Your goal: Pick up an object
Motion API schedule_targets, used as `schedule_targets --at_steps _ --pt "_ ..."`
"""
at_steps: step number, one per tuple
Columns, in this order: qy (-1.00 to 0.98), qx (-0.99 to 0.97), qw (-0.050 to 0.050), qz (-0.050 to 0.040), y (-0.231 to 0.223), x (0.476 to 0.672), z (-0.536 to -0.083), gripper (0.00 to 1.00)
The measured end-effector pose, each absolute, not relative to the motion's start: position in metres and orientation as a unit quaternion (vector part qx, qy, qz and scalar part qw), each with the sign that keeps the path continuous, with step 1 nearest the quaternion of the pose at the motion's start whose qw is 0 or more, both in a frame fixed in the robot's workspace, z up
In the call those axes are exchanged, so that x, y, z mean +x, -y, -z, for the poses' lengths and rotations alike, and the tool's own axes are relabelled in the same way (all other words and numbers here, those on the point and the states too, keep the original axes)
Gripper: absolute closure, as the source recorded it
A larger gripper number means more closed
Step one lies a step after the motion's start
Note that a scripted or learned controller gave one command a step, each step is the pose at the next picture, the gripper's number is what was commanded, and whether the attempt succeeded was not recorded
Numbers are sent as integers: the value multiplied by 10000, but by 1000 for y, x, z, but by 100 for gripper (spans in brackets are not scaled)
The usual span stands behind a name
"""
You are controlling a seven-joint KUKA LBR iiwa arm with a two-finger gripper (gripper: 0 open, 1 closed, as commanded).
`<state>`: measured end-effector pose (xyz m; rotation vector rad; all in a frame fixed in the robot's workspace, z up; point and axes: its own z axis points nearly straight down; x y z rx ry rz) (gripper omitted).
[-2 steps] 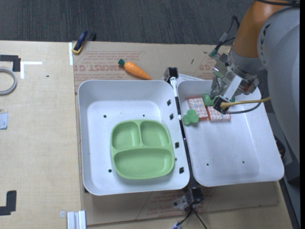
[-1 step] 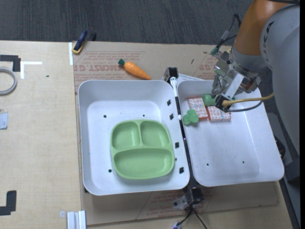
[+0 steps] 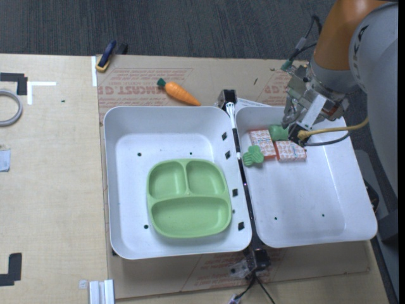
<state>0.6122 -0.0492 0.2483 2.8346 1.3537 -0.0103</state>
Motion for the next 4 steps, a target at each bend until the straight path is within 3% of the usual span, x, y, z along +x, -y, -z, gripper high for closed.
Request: schedule_targets --at_steps 1,2,3,4 --pt "-4307 9025 0 35 49 612 -248 0" --pt "-5542 8324 -9 15 20 620 -192 0" --pt "-6106 7919 -7 10 28 590 -192 0" --pt "-6647 7471 -3 6 106 582 -156 0"
